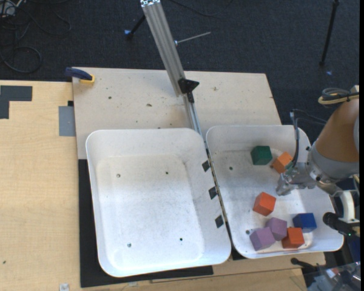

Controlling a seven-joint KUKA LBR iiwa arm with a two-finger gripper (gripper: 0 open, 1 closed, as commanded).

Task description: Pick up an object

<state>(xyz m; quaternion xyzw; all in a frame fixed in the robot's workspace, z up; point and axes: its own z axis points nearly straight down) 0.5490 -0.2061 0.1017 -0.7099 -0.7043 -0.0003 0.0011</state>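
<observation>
The right bin (230, 162) holds several blocks: a green cube (261, 155), a small orange block (283, 161), an orange-red cube (264, 204), two purple blocks (269, 233), a blue block (304, 221) and an orange block (293, 237). My gripper (286, 185) reaches in from the right and hovers low just below the small orange block, right of the orange-red cube. Nothing shows between its fingers.
The left bin (103, 156) lies beside the right one, with black clips (212, 191) along the shared wall. A slanted metal post (167, 44) rises behind the bins. The arm's grey body (337, 150) overhangs the right bin's right edge.
</observation>
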